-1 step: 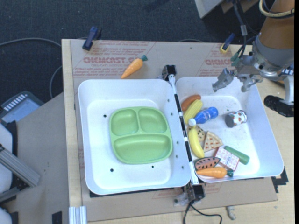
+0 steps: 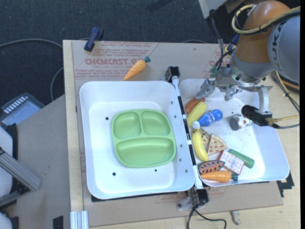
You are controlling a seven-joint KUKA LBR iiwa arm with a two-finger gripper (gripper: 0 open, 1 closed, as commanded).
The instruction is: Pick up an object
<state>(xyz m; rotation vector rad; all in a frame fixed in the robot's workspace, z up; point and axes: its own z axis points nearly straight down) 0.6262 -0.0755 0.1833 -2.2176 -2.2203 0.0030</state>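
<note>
While the gripper [image 2: 217, 87] hangs over the far left corner of the right bin [image 2: 274, 151], its fingers look spread a little, though the slant of the view leaves the exact gap unclear, and nothing sits between them. You can see it holds nothing; whether a fingertip brushes the bin's far wall cannot be told.

Just below it, against the bin's left wall, lie an orange piece [image 2: 194, 104], a yellow corn-like piece [image 2: 197, 113] and a blue-and-white bottle [image 2: 208, 118]. Further toward the near edge you have a banana [image 2: 199, 146], a pizza slice [image 2: 214, 144], a green stick [image 2: 241, 157] and a carrot [image 2: 217, 176] in the near left corner. A small grey-and-red toy [image 2: 239, 122] sits apart toward the middle.

To do this step well, choose the bottle or the corn piece: both are close under the fingers. Turn the fingers across the narrow width, come down straight, and keep off the wall, since crowding there may spoil the closure.

The left bin [image 2: 90, 142] carries a green divided plate [image 2: 143, 138]; another carrot [image 2: 135, 68] lies on the bench's far edge.
</note>
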